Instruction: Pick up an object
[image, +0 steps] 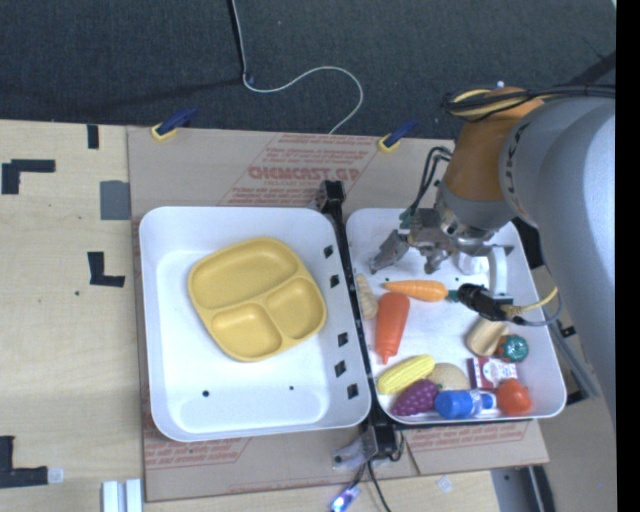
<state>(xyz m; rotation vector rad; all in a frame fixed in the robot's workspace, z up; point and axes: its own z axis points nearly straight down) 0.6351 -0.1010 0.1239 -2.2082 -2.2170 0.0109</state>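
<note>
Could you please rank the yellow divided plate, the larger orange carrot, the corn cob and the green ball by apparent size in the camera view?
1. yellow divided plate
2. larger orange carrot
3. corn cob
4. green ball

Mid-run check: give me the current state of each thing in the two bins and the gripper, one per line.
Two-finger gripper: fingers spread, holding nothing, above the right bin's back.
Yellow three-compartment plastic plate: right way up in the left bin.
Small orange toy carrot: lying flat, unheld.
Large orange toy carrot: lying lengthwise, unheld.
Yellow toy corn cob: lying on its side.
Purple toy grapes: resting at the front wall.
</note>
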